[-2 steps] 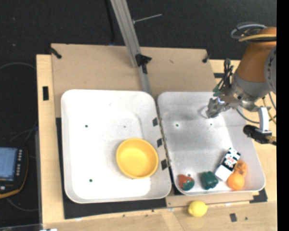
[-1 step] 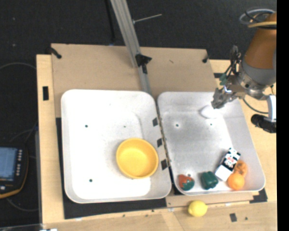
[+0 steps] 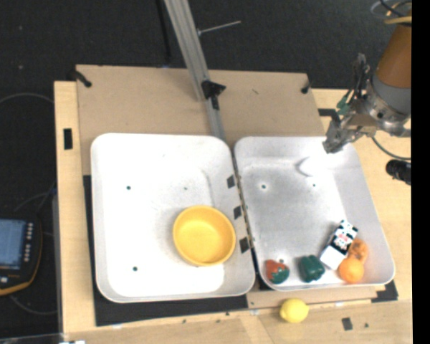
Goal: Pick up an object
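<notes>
Pincer (image 3: 332,143) hovers over right bin's (image 3: 287,165) far corner; grip state impossible to tell. Step: approach, nothing held. Candidate objects, orange (image 3: 351,271) and green toy (image 3: 312,267), sit along near edge. Next: travel there, descend.

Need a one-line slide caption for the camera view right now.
Gripper hovers over right bin's far corner; yellow bowl sits in left bin.
</notes>
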Robot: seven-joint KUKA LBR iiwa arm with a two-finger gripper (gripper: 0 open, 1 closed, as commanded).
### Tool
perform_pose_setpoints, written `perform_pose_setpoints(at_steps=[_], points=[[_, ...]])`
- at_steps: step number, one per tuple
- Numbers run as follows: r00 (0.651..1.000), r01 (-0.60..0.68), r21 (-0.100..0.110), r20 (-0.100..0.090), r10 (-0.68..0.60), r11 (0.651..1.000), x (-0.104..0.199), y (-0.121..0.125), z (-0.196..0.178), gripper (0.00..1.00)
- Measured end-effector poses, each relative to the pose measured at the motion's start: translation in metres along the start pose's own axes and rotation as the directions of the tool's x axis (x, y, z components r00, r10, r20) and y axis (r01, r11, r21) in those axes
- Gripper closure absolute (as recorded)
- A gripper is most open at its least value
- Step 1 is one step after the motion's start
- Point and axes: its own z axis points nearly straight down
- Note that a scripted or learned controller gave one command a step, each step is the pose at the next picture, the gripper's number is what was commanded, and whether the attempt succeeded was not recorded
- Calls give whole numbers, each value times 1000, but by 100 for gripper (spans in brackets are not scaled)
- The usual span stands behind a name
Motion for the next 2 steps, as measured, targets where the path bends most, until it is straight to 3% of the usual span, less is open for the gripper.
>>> perform_pose_setpoints(at_steps=[2], points=[[1000,1,4,0,-1,1000,94,24,6,100]])
